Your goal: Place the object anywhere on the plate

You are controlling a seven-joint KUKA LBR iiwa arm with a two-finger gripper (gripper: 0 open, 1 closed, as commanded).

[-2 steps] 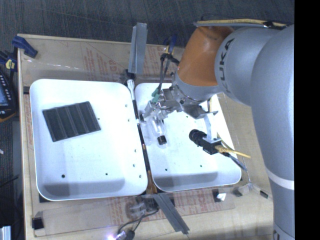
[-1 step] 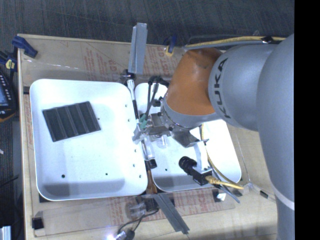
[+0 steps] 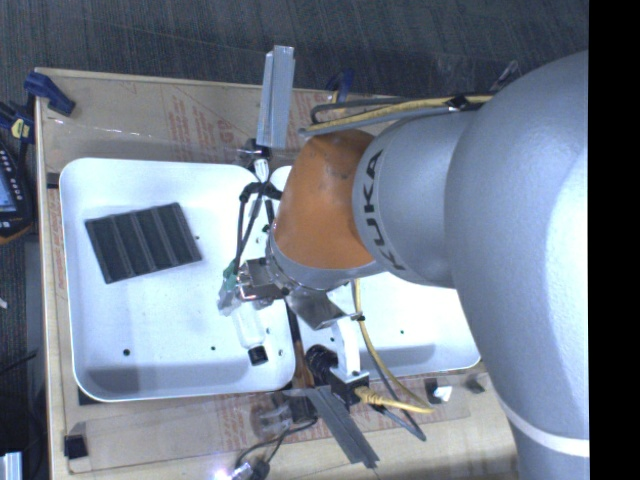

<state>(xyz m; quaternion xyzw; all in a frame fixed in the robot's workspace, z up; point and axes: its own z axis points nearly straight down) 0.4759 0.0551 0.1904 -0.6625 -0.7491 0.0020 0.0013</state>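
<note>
The end effector (image 3: 243,296) hangs over the right-hand part of the left bin (image 3: 72,268), close to the wall that this bin shares with the right bin (image 3: 425,336). Whether it is clenched or released cannot be told, since the wrist and cables cover it from above, and whatever lies straight under it is hidden too.

The plate (image 3: 143,241), a dark ribbed rectangle, lies flat in the upper left part of the left bin. It is well apart from the end effector, toward the view's left and somewhat higher. It sits slightly askew to the bin's walls, near the left wall but not touching it.

Bare white floor stretches between the plate and the end effector and along the whole lower half of the left bin. The arm (image 3: 450,198) covers most of the right bin. The tabletop (image 3: 150,113) shows as a narrow margin around the bins.
</note>
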